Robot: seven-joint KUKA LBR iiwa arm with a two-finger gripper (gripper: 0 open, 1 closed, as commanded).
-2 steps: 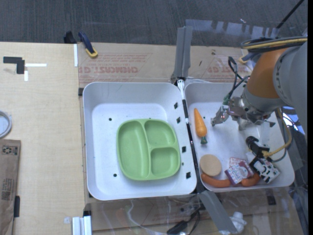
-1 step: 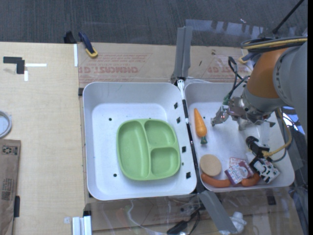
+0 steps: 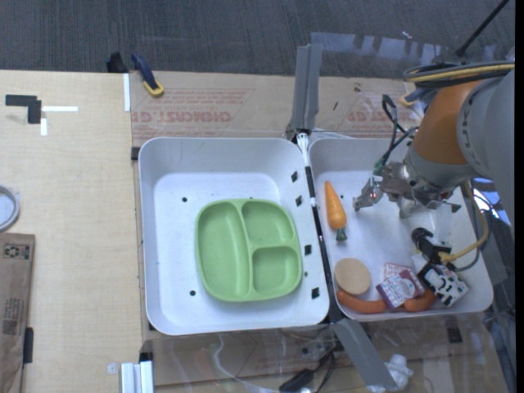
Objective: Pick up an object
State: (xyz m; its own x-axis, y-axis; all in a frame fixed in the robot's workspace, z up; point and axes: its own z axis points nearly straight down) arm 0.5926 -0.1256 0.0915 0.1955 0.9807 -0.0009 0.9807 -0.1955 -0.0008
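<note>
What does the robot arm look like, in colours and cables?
The arm is grey and rounded, with a broad orange band above the wrist. Below it sits a metallic grey wrist block ending in the gripper. Black cables loop beside the orange band, and a yellow-edged hose runs over its top.

A cardboard sheet [image 3: 205,105] lying behind the bins carries red printing, seen upside down; its large line seems to read "CHEMCAST GP", and the smaller line under it is too small to read. A brown paper bag [image 3: 15,289] at the desk's left edge bears a dark recycling sign. A small pink packet [image 3: 399,286] in the right bin has printing too blurred to make out.
</note>
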